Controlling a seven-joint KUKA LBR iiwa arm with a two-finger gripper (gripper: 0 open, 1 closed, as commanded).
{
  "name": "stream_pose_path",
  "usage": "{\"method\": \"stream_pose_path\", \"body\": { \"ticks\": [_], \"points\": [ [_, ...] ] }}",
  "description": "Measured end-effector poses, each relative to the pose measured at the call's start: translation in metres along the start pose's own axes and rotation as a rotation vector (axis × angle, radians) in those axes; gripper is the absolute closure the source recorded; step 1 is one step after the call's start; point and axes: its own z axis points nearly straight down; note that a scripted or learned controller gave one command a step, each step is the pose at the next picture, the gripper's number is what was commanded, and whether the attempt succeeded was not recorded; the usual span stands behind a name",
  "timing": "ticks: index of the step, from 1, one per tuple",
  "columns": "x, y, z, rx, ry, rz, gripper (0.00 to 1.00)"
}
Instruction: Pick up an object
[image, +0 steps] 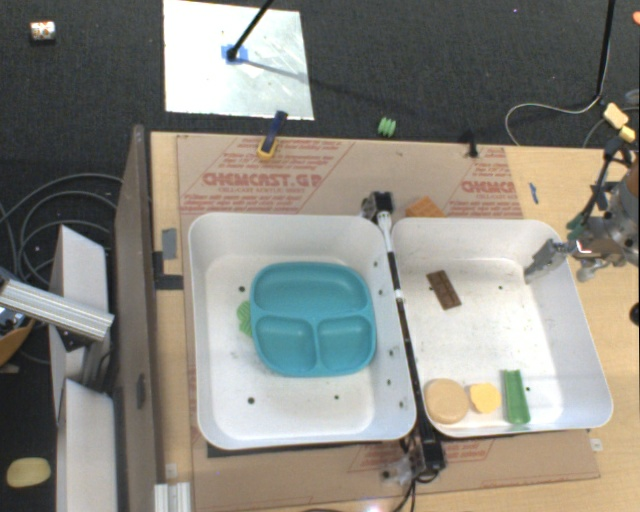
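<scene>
Objects for picking lie mostly in the right bin (560, 330), and none of them is lifted yet. A brown rectangular piece (443, 289) lies flat near the middle of that bin's floor, a little toward the divider. Along the near wall sit three more: a tan round disc (447, 400), a smaller yellow piece (485, 398) just beside it, and a green bar (515, 396) just beside that, toward the bin's near right corner. All four rest on the bin floor, well apart from the arm.

In the left bin (215, 330) a teal divided plate (312, 318) lies flat near the middle, and a small green thing (243, 318) peeks out from under its left edge; what it is cannot be told.

The tool (545, 257) hangs at the far right rim of the right bin, at the end of the arm reaching in from the right. It is small and partly blurred here, so whether it is wide or narrow cannot be told, and nothing is seen held in it.

As a judgement, the task stands at its beginning: the approach is barely under way. What is left is to choose one item, come down over it, close on it and raise it clear of the bin. The brown piece lies nearest the tool and stands alone, so it looks the easiest reach; the three by the near wall are crowded together and close to the wall.
</scene>
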Motion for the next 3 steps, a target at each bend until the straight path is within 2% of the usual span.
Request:
{"method": "stream_pose_path", "body": {
  "ticks": [1, 2, 3],
  "points": [
    [0.063, 0.009, 0.083, 0.006, 0.004, -0.007, 0.00],
    [0.099, 0.027, 0.111, 0.002, 0.002, -0.005, 0.00],
    [0.095, 0.050, 0.156, 0.000, -0.001, -0.003, 0.00]
  ]
}}
